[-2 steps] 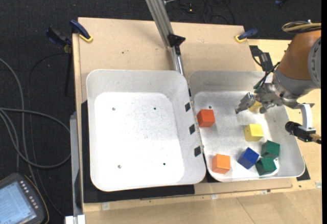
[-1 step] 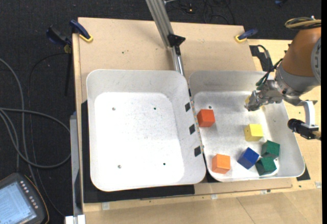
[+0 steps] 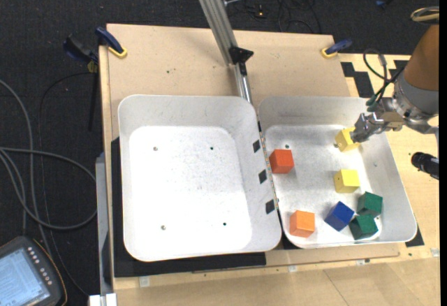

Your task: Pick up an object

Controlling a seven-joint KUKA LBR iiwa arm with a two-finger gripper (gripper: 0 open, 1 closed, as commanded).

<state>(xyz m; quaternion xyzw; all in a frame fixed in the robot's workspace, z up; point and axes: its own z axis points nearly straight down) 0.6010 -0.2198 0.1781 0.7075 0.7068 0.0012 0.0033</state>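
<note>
The arm [image 3: 424, 77] enters from the right edge of the camera view, its orange band above a grey wrist, and reaches down over the upper right part of the right bin [image 3: 316, 110]. The gripper [image 3: 363, 128] sits low over that bin, just beside a small yellow block [image 3: 343, 140] that lies tilted near the bin's upper right area. The gripper's tip appears to touch or nearly touch the block's right side; whether the block sits between the fingers cannot be told from this angle, and the jaw state cannot be told either, since the tip is small and dark against the bin. Other contents of the right bin: a red-orange cube [image 3: 281, 161] near the left wall, a second yellow cube [image 3: 347, 179] right of centre, an orange cube [image 3: 302, 223] at the lower left, a blue cube [image 3: 340, 215] to its right, and two green cubes, the upper green cube [image 3: 370, 202] and the lower green cube [image 3: 363, 226], close together at the lower right, the lower one just beside the blue cube. The left bin [image 3: 133, 172] lies alongside, its right rim overlapping the right bin's left rim. Both bins rest on a tan wooden board [image 3: 174, 60] held by blue-and-yellow clamps [image 3: 110, 41] at its upper corners. A metal pole [image 3: 215, 8] slants down from the top of the view to the junction of the two bins.
</note>
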